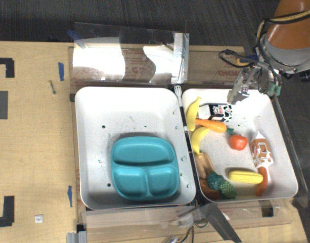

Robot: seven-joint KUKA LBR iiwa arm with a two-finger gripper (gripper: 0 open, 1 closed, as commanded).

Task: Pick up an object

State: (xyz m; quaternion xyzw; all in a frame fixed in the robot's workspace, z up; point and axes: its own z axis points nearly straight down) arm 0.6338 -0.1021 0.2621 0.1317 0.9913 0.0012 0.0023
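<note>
My gripper (255,89) hangs over the far edge of the right bin (282,151), open, with nothing between its fingers (239,93). In the bin below lie toy foods. A yellow banana (193,110) and an orange carrot (211,125) sit at the left, with a second banana (197,138) under them. A black-and-white item (221,110) is closest to the gripper, a little to its left and nearer the camera. A red tomato (238,143), a small carton (261,154), a yellow corn cob (246,176) and a red sausage (263,181) lie further forward.
The left bin (94,115) holds a teal divided plate (144,167). A brown bread piece (205,163) and a green item (221,184) crowd the right bin's front left corner. A clear plastic panel (124,59) stands behind the left bin. Cables (235,58) trail behind the right bin.
</note>
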